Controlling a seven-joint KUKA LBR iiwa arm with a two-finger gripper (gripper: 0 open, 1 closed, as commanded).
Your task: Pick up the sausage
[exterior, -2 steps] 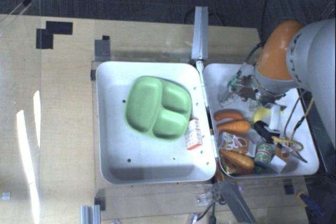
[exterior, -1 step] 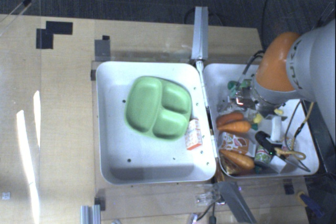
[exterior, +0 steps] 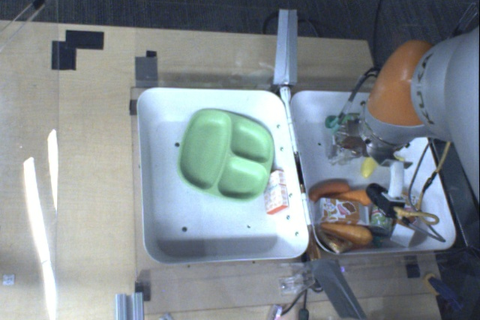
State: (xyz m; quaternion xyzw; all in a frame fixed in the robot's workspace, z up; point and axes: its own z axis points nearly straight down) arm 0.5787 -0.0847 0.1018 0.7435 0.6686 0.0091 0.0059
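The sausage, reddish-brown and slightly curved, lies in the right bin near its left wall, at the top of a pile of items in the bin's front part. My gripper hangs over the middle of the right bin, behind the sausage and a little to its right, apart from it. The grey arm with its orange band comes in from the right and covers the bin's back right part. Nothing shows in the gripper.
Beside the sausage lie an orange carrot-like piece, a brown bun, a yellow piece, a white tube and dark tools. The left bin holds a green divided plate and a small red-white packet.
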